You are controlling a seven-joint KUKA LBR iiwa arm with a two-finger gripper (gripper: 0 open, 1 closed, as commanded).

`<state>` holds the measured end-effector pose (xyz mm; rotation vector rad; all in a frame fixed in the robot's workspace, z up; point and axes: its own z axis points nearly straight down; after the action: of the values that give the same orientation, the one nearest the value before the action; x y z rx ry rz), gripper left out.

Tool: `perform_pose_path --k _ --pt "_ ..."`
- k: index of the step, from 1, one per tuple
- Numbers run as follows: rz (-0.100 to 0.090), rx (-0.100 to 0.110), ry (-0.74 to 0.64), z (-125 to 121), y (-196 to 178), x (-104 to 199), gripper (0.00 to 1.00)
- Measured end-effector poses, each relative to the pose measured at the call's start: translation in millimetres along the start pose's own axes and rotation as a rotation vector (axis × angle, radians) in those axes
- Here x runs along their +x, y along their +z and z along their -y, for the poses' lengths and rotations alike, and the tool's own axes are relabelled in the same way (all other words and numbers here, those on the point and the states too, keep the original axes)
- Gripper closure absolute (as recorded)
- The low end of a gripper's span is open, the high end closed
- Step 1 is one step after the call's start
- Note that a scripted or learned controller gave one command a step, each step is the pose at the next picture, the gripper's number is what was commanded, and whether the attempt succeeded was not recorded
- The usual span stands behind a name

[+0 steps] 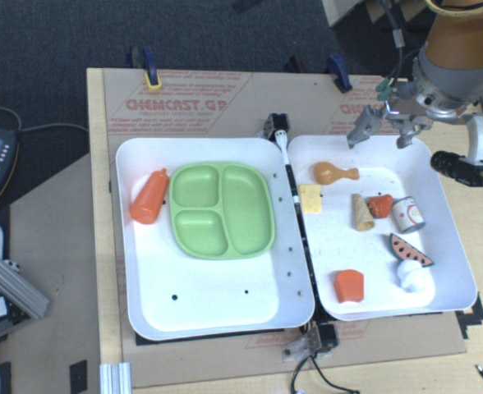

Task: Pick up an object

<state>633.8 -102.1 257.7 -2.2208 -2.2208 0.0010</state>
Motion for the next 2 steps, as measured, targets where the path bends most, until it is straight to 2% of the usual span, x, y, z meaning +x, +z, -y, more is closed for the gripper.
perform_pose_path --k 1,2 --pt "-0.001 0.007 0.0 4.5 62.7 4.9 0.0" --pt "-0.001 0.007 0.001 6.0 122.5 -3.2 0.0"
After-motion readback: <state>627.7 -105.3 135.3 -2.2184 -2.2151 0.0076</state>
